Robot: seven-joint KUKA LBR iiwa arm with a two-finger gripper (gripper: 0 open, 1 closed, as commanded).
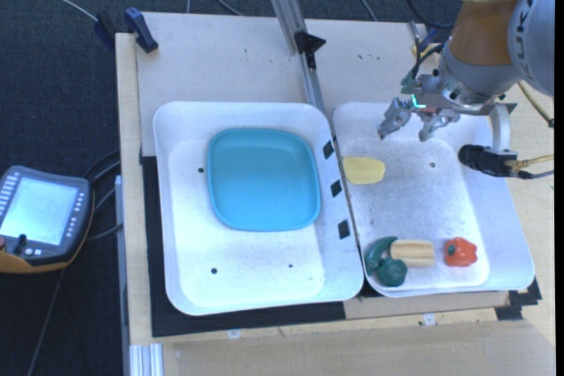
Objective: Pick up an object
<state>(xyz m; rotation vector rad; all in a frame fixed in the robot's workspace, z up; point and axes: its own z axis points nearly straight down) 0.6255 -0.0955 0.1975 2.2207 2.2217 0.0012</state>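
A: Did it grab anything?

B: Nope. The gripper [407, 124] hung over the right bin [493, 216], fingers apart and empty. The yellow piece [363, 170] sat just below-left, untouched.

L bin [176, 216]: tray [263, 178] | R bin [493, 216]: 4 toys, tool [407, 124] above

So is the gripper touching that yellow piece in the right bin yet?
Apart. The camera view shows the gripper near the right bin's far edge, with bare white floor between its fingertips and the yellow piece.
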